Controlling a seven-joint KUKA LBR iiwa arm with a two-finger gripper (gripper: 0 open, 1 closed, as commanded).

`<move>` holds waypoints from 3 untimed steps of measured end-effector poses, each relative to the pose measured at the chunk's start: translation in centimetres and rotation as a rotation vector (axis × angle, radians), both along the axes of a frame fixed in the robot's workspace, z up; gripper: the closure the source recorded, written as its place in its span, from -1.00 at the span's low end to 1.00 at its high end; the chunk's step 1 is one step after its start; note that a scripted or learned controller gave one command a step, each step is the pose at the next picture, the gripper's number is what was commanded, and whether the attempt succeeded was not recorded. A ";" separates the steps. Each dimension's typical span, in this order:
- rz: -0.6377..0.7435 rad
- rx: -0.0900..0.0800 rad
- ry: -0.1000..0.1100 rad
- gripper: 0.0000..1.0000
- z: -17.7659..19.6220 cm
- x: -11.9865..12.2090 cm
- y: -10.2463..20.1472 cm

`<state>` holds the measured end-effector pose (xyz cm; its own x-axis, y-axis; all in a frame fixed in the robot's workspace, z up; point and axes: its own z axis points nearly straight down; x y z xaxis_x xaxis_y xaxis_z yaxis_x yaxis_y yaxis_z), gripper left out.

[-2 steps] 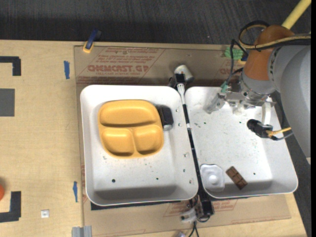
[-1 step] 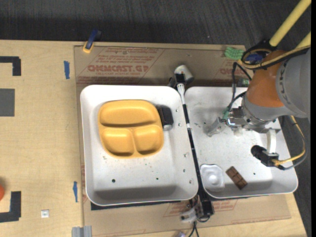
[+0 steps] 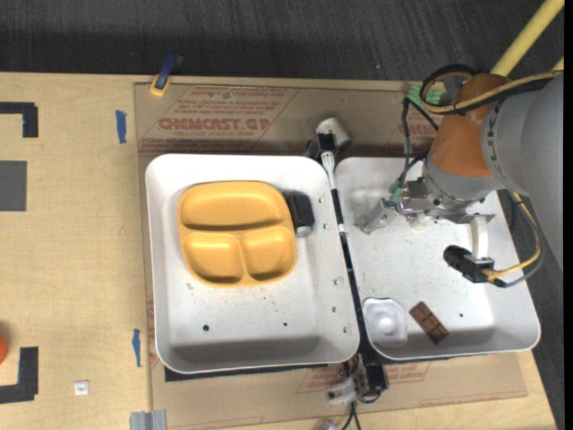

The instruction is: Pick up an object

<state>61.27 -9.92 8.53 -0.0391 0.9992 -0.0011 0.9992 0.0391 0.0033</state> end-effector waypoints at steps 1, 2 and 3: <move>0.000 0.000 -0.003 1.00 1.1 0.1 0.0; 0.000 0.000 -0.003 -1.00 1.1 0.1 0.0; 0.040 0.001 0.003 -1.00 0.0 -7.3 -0.1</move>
